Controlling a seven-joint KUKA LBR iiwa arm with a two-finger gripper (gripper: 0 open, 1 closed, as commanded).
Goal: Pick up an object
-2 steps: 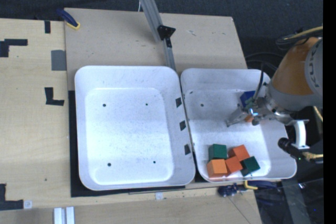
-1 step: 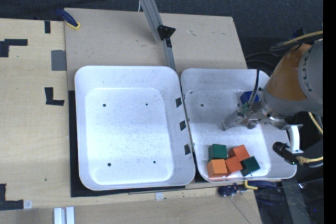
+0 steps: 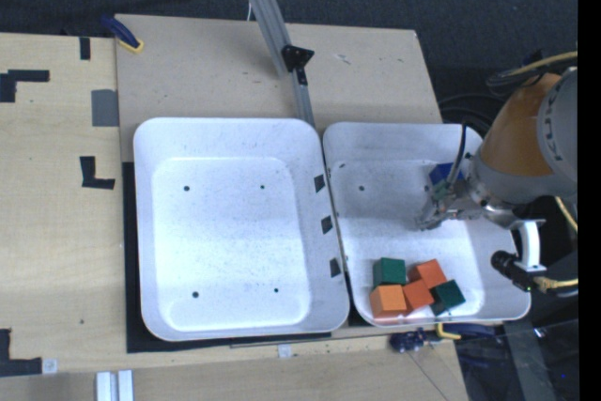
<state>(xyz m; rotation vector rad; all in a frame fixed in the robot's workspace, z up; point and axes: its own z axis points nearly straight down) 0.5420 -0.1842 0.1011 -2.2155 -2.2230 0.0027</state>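
We see the tool (image 3: 434,213) low over the floor of the right bin (image 3: 394,150), reaching in from the right. We cannot tell how it is set or whether it has hold of anything. A blue block (image 3: 441,174) sits just beside it, on its far side and partly hidden by the arm. The other blocks cluster on its near side, toward the bin's front edge: green block (image 3: 389,271), orange block (image 3: 388,300), a second orange block (image 3: 430,274) and a dark green block (image 3: 448,295). We judge the blue block the nearest candidate.
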